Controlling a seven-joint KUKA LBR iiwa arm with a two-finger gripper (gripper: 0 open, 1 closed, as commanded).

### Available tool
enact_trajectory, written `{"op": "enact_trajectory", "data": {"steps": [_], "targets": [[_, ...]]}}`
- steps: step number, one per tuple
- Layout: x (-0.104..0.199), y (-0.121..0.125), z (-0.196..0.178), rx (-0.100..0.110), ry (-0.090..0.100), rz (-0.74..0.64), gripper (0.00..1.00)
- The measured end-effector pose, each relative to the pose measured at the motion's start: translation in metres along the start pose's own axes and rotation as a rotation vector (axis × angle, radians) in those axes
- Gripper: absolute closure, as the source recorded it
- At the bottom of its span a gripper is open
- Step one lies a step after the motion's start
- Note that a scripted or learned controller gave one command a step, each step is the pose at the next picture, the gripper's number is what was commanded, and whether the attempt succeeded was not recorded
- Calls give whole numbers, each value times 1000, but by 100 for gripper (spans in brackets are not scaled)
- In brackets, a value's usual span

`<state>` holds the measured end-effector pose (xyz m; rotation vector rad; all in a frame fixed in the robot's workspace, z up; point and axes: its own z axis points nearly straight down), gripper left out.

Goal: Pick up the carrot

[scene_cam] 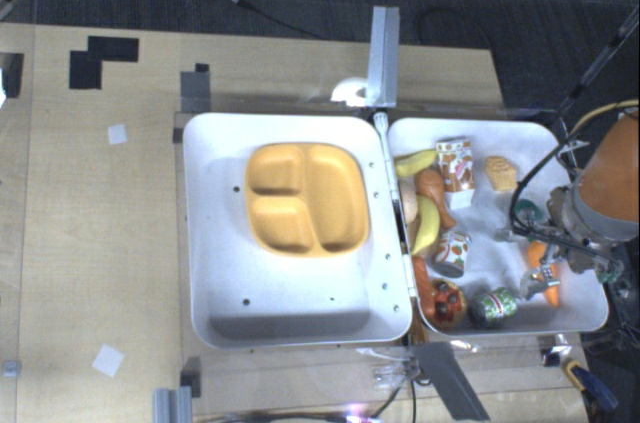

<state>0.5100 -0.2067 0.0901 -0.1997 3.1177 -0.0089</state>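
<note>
Two white bins sit side by side on the pale wooden bench. The left bin holds a yellow divided plate with three compartments, lying flat towards the far side of the bin. The right bin is crowded with toy food.

The arm comes in from the right, its orange band showing at the edge, and its gripper hangs over the right end of that bin. The carrot is there too, near the bin's right wall and towards the near side: a short orange piece, bright and smooth, partly hidden by the metal fingers, so only patches of orange show on either side of them. The jaws look shut on the carrot, with orange showing between and around the fingers.

Further left in the same bin, two bananas lie along the left wall, one at the far end and one curving down nearer the middle, with a brownish-orange item between them. A small printed carton stands just beside them, and a tan bread-like piece lies to its right. A second printed carton sits lower down. At the near edge rest a dark red fruit-like thing and a green can lying on its side.
</note>
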Motion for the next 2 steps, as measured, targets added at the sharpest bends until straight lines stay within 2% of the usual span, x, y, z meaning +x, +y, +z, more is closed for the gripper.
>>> {"op": "enact_trajectory", "data": {"steps": [1, 2], "targets": [[-4, 1, -13, 3, -7, -9, 100], [-27, 12, -82, -2, 3, 136, 100]]}}
